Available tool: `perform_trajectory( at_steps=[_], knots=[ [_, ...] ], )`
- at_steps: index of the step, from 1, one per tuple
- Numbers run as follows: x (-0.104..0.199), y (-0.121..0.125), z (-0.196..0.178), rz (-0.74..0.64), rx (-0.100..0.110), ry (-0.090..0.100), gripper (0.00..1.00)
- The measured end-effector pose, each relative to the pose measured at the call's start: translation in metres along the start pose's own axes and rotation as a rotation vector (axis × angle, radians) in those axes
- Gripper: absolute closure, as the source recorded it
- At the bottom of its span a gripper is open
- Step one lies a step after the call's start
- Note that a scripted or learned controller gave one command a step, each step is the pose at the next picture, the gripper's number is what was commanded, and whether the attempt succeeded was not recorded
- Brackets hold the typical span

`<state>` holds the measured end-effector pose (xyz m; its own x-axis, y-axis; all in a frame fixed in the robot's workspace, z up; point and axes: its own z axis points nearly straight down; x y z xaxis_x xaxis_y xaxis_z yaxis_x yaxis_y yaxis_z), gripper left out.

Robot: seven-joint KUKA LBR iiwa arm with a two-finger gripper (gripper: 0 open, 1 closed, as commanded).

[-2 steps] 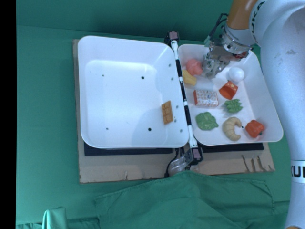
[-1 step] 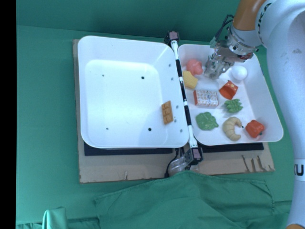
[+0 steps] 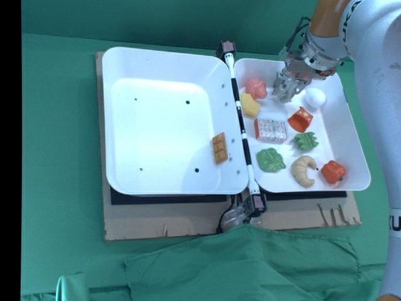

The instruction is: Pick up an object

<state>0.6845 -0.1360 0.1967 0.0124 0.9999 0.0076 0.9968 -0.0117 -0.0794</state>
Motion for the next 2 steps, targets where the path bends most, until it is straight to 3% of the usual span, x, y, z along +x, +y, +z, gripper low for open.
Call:
perform_trajectory(
  at_steps=[1,2],
  knots=[
    [0.005,-0.056,0.016,-0.007,-0.096,-0.013,1.00],
    [-0.002,-0.034,-0.009,-0.010,-0.086,-0.011,1.00]
  ],
)
